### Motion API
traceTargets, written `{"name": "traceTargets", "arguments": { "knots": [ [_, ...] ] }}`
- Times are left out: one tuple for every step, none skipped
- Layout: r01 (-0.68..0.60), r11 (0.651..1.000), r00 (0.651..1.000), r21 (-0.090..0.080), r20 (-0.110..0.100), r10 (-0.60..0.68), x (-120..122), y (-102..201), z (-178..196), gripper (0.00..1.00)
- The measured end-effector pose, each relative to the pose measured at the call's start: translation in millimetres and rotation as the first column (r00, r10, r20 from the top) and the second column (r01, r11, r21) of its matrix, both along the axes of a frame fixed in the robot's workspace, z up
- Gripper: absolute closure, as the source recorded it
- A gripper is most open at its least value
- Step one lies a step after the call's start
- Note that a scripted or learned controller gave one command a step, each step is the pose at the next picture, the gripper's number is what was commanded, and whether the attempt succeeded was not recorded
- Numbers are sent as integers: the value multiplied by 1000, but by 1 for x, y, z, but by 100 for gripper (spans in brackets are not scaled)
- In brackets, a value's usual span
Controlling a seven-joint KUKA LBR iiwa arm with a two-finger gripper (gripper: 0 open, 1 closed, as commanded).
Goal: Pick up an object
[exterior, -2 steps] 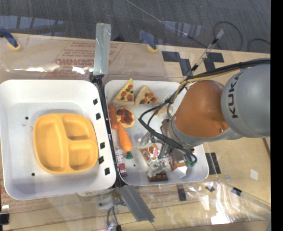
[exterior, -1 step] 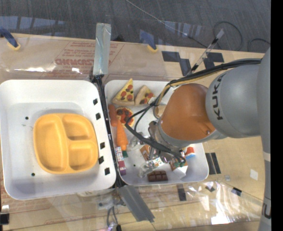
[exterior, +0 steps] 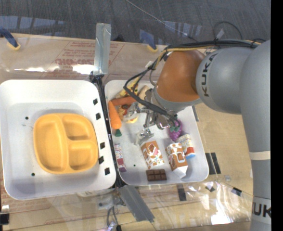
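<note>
The grey arm with its orange band reaches in from the right across a bench covered in taped clear sheeting, its wrist bent down over the right of two white bins set side by side. The left bin carries a yellow divided tray with three compartments, lying a little left of the bin's middle. The right bin holds a scatter of small toy foods. The end effector hangs low over the middle of this bin, just under the orange band; whether its fingers are spread or closed cannot be told from this angle, and nothing can be seen gripped between them. An orange carrot lies lengthwise along the bin's left wall, its green tip pointing toward the near edge. Below the end effector, two small cartons with brown-and-white print sit side by side: one lying flat, the other to its right, tilted. A small white bottle with a red and blue end rests beside the right carton. A purple item sits just right of the end effector. A dark chocolate bar lies near the bin's near wall. A thin dark stick-like item lies along the left wall, below the carrot.
</note>
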State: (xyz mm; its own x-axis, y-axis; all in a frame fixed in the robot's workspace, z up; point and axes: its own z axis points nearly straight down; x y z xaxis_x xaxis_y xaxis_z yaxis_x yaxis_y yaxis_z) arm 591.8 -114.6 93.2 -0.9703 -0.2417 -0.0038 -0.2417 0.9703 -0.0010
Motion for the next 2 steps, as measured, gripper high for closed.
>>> {"name": "traceTargets", "arguments": {
  "knots": [
    [-39,999,999,0,-4,39,-48,-40,-1,0],
    [251,968,968,0,1,-251,6,-77,49,0]
  ]
}}
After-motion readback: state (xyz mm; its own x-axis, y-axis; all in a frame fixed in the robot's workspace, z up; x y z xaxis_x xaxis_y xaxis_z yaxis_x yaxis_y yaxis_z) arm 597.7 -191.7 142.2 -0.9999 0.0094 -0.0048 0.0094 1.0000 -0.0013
